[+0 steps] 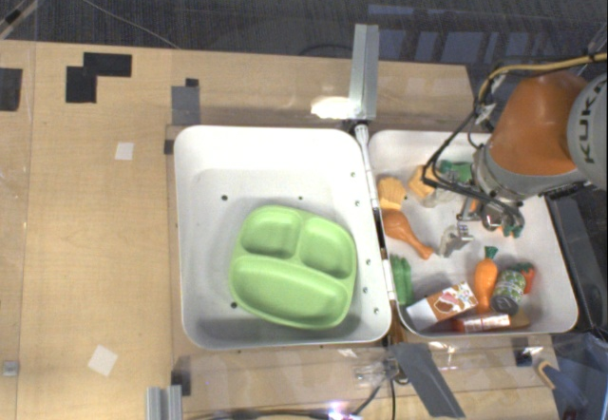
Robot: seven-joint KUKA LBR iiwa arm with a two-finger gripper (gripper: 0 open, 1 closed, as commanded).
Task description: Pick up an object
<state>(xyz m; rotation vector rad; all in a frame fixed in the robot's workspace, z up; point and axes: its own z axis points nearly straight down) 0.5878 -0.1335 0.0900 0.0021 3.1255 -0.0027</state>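
Note:
The right bin (pixel 560 299) holds several toy foods. Among them are a drumstick (pixel 405 231), an orange-yellow piece (pixel 391 191), a carrot (pixel 485 281), a dark green can (pixel 509 288) and a red-and-white packet (pixel 447 302). My gripper (pixel 458 238) hangs over the middle of this bin, just right of the drumstick and above the carrot. Nothing is visibly held in it. The orange band (pixel 532 128) and the wrist hide part of the bin's far right side.
The left bin (pixel 204 171) holds a light green divided plate (pixel 294 266). A green pepper-like piece (pixel 400 278) lies against the wall between the bins. A red bottle (pixel 480 321) lies along the right bin's front wall. Black cables (pixel 446 157) loop off the wrist.

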